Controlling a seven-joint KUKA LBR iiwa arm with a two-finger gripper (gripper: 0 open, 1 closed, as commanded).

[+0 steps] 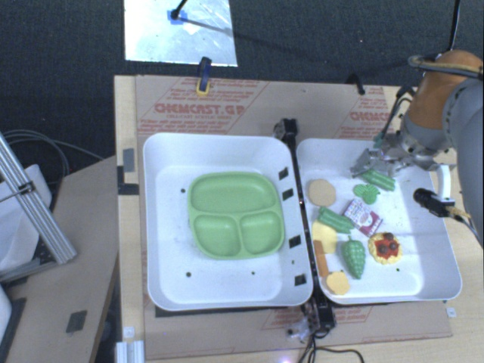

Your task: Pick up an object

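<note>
Seemingly, hand [376,162] low over green toy [378,179], possibly touching, grip unclear

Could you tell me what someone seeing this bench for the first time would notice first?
Most likely the green divided tray, lying alone in the left bin. Next, the cluster of small toy foods in the right bin: a tan round piece, a green ridged piece and a yellow piece with red topping among them. The gripper hangs low over that bin's far side, beside a green piece.
</note>
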